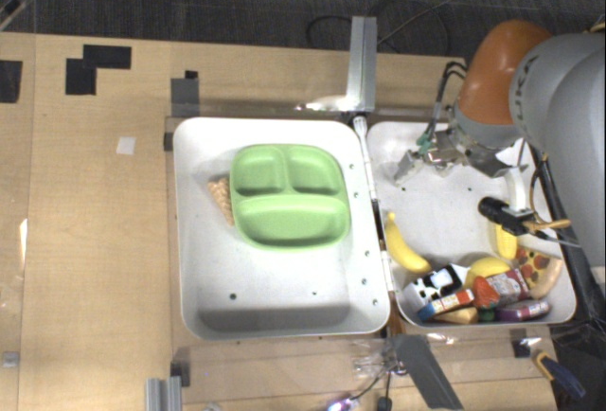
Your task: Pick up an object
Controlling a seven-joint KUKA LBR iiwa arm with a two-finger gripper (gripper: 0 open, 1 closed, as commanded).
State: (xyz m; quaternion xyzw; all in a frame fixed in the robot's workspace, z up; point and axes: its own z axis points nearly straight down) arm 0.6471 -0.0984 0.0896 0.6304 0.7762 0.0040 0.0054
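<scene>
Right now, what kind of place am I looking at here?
Most likely a robotics lab bench set up for picking trials: a grey arm reaching over two white bins, toy food such as a banana and a green divided plate, and loose cables on the floor.

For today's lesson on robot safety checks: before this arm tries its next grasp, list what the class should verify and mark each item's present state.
1. Gripper over the right bin: ok.
2. Object between the fingers: not ok, nothing seen there.
3. Fingers open or shut: cannot tell.
4. Targets available: ok; banana and a pile of small items lie at the bin's near end.
5. Gripper above a target: not ok; bare floor lies beneath it.
6. Green tray in the left bin, apart from the arm: ok.
</scene>
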